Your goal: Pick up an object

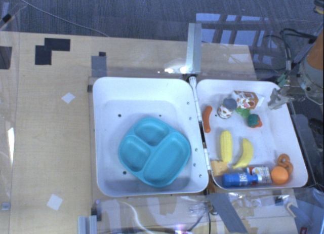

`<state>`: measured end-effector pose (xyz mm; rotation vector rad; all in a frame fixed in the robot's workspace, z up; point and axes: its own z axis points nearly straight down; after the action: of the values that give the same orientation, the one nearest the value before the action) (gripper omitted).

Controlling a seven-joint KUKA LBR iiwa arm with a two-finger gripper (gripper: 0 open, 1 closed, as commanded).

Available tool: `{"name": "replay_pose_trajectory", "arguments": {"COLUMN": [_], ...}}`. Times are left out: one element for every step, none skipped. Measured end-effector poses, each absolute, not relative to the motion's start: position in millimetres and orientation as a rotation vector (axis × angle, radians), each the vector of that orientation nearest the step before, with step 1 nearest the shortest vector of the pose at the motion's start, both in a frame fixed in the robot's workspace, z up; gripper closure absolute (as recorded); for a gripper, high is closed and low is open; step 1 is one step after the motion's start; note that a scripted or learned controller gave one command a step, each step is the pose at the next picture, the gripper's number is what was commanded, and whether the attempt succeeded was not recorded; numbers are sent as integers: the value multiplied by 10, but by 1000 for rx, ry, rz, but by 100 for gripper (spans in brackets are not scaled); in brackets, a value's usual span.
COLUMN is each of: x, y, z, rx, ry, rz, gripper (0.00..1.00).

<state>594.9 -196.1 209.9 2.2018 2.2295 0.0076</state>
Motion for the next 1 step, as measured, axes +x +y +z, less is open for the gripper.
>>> {"name": "replay_pose_trajectory", "arguments": {"x": [5948], "y": [-1960], "z": [2098], "rx": [2201], "ry": [2230], "rz": [7], "gripper": [0]}}
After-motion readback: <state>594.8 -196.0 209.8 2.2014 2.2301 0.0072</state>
